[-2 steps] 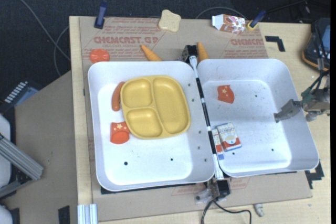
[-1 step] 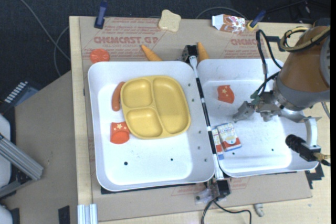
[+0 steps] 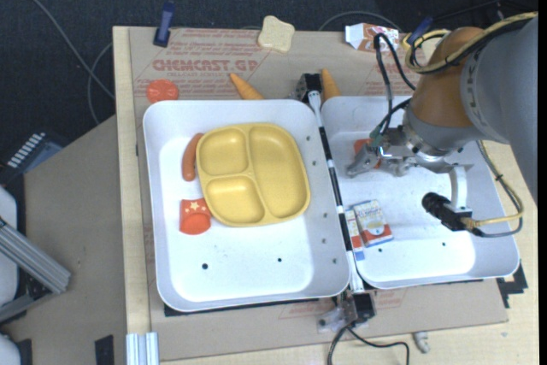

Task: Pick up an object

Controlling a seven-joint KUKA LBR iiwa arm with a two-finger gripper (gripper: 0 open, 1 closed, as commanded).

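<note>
My gripper (image 3: 366,160) is low over the far left part of the right bin (image 3: 427,265), below the grey arm with its orange band (image 3: 444,90). A small red-orange object (image 3: 374,143) shows right at the gripper's far side; whether it is held is unclear. A small printed box (image 3: 370,223), white with blue and red, lies in the right bin near the divider, a short way in front of the gripper. In the left bin (image 3: 256,278) sit a yellow divided plate (image 3: 253,173), a reddish sausage (image 3: 189,156) and a red cup with a star (image 3: 195,216).
Behind the bins on the board lie a bread slice (image 3: 276,32), two orange carrot pieces (image 3: 245,86) (image 3: 329,83), a red disc (image 3: 160,90), a blue item (image 3: 164,21) and a wrapper (image 3: 366,34). A black cable connector (image 3: 444,209) hangs over the right bin.
</note>
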